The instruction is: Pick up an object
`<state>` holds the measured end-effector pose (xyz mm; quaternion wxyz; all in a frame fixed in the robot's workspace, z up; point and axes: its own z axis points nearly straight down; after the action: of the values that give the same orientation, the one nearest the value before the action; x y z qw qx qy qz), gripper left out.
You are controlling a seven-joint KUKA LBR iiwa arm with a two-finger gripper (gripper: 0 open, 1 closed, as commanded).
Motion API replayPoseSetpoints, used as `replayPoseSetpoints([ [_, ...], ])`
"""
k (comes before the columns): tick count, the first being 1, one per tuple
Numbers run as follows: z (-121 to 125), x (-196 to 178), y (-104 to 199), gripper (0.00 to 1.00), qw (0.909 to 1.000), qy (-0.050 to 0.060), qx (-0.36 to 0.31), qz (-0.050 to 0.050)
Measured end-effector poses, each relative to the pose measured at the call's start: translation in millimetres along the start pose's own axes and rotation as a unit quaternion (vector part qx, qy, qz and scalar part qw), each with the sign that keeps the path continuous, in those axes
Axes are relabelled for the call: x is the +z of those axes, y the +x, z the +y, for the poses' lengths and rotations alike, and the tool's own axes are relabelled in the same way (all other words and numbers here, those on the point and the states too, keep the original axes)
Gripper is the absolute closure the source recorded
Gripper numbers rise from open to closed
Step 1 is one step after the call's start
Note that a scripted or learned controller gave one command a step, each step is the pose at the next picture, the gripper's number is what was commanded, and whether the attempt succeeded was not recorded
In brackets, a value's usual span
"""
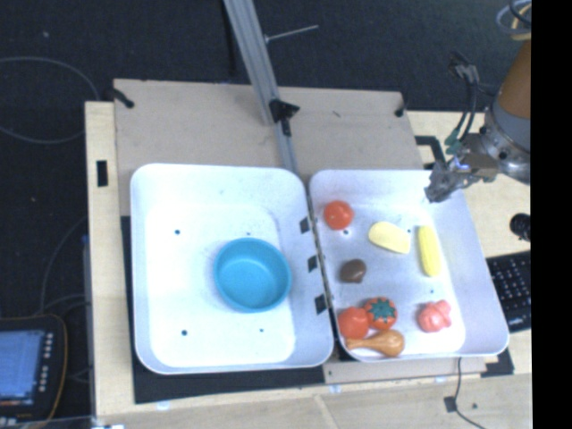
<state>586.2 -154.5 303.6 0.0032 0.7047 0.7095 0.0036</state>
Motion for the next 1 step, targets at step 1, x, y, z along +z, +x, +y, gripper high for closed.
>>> replayPoseSetpoints([
  [1,6.7,12.7,42.5,1.00,1.0000,0.005,0.000,0.000],
])
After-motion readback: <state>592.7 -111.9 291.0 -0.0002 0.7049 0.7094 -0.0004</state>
